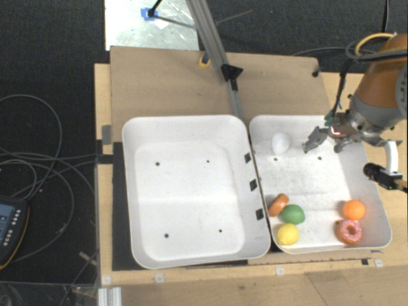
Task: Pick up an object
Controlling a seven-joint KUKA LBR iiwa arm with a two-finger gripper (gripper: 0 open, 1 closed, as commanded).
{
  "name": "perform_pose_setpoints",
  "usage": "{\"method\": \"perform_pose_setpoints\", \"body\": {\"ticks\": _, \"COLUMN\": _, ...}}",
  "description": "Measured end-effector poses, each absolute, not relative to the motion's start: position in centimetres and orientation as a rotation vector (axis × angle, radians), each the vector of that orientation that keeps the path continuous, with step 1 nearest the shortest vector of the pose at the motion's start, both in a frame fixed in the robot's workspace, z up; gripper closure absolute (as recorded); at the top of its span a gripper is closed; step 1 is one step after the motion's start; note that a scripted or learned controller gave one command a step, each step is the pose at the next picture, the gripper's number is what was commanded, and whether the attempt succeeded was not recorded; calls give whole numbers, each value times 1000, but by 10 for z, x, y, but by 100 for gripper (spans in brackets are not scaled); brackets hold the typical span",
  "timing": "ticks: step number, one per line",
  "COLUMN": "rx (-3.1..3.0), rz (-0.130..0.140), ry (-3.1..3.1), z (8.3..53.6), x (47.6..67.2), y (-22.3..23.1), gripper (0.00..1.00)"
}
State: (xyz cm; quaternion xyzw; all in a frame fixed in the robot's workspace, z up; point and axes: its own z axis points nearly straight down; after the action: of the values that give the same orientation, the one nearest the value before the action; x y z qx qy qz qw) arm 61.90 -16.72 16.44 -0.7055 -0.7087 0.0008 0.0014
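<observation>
Pink donut (349,232) — in right bin (319,171) — beside orange (354,210)

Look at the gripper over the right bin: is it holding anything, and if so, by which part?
Nothing is held. The gripper hangs open above the right bin, with the white ball lying apart to its left.

The left bin (191,190) offers open floor throughout. In the right bin (319,171) the middle lies free; a white ball (280,143) sits near the far wall, while fruit and a doughnut (349,231) crowd the near edge.
</observation>
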Motion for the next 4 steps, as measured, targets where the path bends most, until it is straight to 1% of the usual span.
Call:
{"method": "perform_pose_setpoints", "body": {"ticks": 1, "rx": -2218, "rz": 3, "ry": -2220, "z": 102, "x": 615, "y": -167, "gripper": 0}}
{"method": "perform_pose_setpoints", "body": {"ticks": 2, "rx": -2223, "rz": -4, "ry": -2224, "z": 117, "x": 618, "y": -168, "gripper": 100}}
{"method": "perform_pose_setpoints", "body": {"ticks": 3, "rx": -2226, "rz": -7, "ry": -2229, "z": 181, "x": 621, "y": -174, "gripper": 100}}
{"method": "perform_pose_setpoints", "body": {"ticks": 4, "rx": -2222, "rz": -6, "ry": -2230, "z": 226, "x": 624, "y": -178, "gripper": 100}}
